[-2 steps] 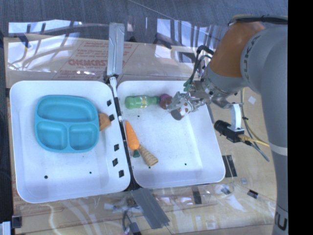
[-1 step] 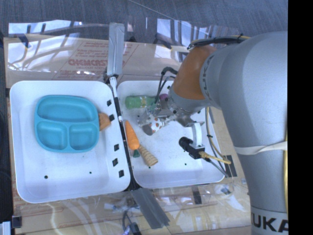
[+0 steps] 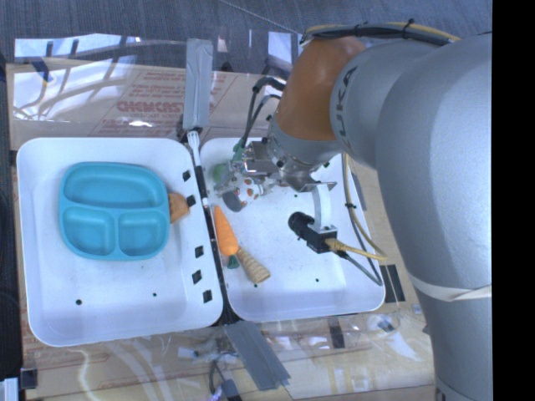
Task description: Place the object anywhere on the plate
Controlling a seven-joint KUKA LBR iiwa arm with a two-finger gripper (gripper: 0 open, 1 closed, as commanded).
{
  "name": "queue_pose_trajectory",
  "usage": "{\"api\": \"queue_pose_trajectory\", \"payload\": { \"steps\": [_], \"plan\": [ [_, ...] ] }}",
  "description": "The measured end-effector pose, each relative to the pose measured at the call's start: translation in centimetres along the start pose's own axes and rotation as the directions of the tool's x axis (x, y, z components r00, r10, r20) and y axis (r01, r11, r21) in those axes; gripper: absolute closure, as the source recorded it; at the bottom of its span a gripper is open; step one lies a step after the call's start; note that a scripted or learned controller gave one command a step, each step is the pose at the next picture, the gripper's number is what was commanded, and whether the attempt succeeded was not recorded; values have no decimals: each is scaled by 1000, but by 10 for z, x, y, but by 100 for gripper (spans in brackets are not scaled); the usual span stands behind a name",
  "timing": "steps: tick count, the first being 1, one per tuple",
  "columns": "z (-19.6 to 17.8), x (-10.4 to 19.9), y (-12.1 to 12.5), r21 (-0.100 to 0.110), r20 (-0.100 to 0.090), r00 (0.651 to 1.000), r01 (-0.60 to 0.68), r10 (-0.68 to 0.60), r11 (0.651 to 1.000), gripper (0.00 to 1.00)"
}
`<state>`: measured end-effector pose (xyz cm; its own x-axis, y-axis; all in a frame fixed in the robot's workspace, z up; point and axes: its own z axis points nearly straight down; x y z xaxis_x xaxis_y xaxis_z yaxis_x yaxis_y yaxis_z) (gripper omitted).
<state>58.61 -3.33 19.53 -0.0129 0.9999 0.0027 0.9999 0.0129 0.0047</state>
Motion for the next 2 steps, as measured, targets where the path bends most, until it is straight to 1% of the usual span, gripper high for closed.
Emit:
{"api": "queue_pose_trajectory", "payload": {
  "steps": [1, 2],
  "plan": [
    [5, 92, -25, 12, 2, 1000, 3, -3, 1000, 100],
    [78, 136, 29, -22, -1, 1000, -1, 1, 1000, 100]
  ]
}}
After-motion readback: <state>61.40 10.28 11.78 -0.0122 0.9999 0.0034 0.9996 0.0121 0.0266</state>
